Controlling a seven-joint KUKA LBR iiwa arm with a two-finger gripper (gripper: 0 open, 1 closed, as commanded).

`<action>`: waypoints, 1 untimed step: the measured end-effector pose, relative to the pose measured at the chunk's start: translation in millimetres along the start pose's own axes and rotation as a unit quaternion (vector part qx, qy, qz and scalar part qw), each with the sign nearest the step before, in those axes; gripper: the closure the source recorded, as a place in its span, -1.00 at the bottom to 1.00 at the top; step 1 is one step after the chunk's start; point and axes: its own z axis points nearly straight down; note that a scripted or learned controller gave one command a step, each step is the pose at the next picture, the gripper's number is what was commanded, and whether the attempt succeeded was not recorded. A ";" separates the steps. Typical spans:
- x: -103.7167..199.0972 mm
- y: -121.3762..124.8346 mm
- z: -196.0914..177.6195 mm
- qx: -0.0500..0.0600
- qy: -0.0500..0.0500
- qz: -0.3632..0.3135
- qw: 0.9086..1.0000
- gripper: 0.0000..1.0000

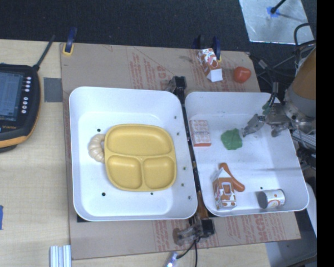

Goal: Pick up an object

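Observation:
My gripper hangs over the right bin near its upper right, fingers spread apart and nothing between them. One grey finger ends just right of a green lump lying on the bin floor. In the same bin are a pink and white packet by the left wall, an orange strip, a small house-shaped carton and a silver can on its side at the front right.
The left bin holds a yellow divided plate with a beige ridged item against its left rim. Behind the bins lie a small carton and a red ball. A control pendant sits far left.

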 end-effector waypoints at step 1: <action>44.9 50.0 42.8 -0.001 0.000 0.000 1.000 -1.00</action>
